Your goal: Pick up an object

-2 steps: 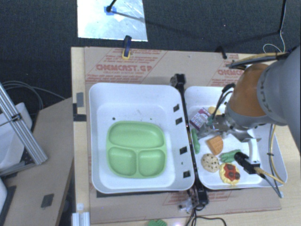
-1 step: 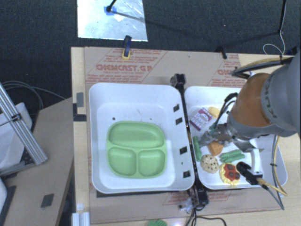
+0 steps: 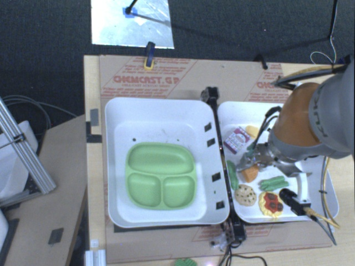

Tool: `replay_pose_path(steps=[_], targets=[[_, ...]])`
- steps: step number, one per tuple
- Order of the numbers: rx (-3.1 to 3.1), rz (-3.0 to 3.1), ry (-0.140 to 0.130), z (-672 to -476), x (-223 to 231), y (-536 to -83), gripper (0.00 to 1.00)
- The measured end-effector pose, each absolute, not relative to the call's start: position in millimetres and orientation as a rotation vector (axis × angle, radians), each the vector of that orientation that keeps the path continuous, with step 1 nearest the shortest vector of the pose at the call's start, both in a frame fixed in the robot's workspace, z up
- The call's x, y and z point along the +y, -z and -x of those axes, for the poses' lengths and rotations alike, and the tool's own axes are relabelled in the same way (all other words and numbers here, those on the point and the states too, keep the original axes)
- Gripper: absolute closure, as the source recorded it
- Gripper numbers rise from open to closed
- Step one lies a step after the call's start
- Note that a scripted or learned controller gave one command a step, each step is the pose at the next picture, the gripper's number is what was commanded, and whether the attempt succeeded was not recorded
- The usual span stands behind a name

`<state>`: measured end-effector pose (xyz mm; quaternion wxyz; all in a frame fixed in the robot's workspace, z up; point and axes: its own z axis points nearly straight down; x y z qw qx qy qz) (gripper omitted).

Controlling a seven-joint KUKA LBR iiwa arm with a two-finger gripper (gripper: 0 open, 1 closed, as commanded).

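Note:
My gripper (image 3: 252, 162) is down in the right bin (image 3: 244, 108), right above an orange toy piece (image 3: 250, 174), and the arm hides where the two meet. Around it lie a purple and white packet (image 3: 237, 139), a small yellow piece (image 3: 252, 131), a green pea pod (image 3: 273, 183), a dark green pickle (image 3: 232, 174), a chocolate-chip cookie (image 3: 244, 194) and a yellow and red pasta piece (image 3: 270, 203).
The left bin (image 3: 119, 115) holds a green divided plate (image 3: 161, 174). A black-clipped divider (image 3: 216, 148) runs between the two bins. The grey and orange arm (image 3: 310, 121) covers the right bin's far right side.

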<state>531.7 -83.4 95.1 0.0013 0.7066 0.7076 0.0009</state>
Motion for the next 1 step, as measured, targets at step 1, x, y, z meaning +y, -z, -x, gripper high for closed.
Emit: replay_pose_path(steps=[1], targets=[[2.232,-2.206,-0.013,-511.1,-6.5,-189.6,1.0]])
